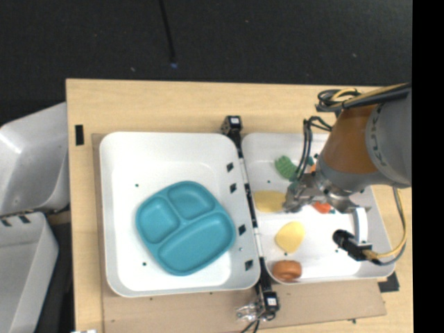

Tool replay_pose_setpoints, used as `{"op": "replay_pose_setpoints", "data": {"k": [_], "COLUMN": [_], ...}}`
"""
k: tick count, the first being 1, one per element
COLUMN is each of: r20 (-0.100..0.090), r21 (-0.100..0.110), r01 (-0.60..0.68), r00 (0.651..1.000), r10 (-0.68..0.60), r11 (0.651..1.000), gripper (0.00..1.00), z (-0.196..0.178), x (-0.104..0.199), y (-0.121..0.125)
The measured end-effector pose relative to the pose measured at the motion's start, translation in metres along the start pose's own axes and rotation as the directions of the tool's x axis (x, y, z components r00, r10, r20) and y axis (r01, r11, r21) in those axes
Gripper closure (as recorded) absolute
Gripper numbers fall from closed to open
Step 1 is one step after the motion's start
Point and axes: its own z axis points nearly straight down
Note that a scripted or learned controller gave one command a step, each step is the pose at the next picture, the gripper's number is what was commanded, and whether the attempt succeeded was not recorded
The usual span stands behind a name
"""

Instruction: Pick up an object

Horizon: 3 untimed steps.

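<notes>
A pale wooden bench (pixel 173 106) sits against a dark floor, bearing two shallow white bins side by side. In the right bin (pixel 267 151) the gripper (pixel 297 198) is down low near the middle, the grey arm (pixel 374 144) with its orange band reaching over the bin's right half; whether its fingers are spread or pressed together cannot be told, and nothing can be seen between them. Just left of the gripper, touching or nearly so, lies a flat pale yellow piece (pixel 268 200). Just below the gripper lies a brighter yellow object (pixel 290 236), and further below, at the bin's front edge, a brown-orange rounded object (pixel 286 270). Above and slightly left of the gripper is a small green item (pixel 285 165). A bit of red-orange (pixel 322 207) peeks out just right of the gripper, partly hidden by the wrist. Well left of the gripper, the left bin (pixel 118 158) holds a blue divided plate (pixel 184 226).
</notes>
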Motion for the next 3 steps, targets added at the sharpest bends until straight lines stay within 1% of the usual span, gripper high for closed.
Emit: {"op": "replay_pose_setpoints", "data": {"k": [1, 2, 3], "r20": [0.001, 0.001, 0.000], "r21": [-0.005, -0.006, -0.001], "r01": [0.011, 0.011, 0.012], "r00": [1.000, 1.000, 1.000], "r10": [-0.011, -0.011, -0.012], "r11": [1.000, 1.000, 1.000], "gripper": [1.00, 1.00, 1.00], "z": [-0.062, -0.126, -0.136], "x": [0.005, 0.001, 0.000], "y": [0.003, 0.006, 0.007]}}
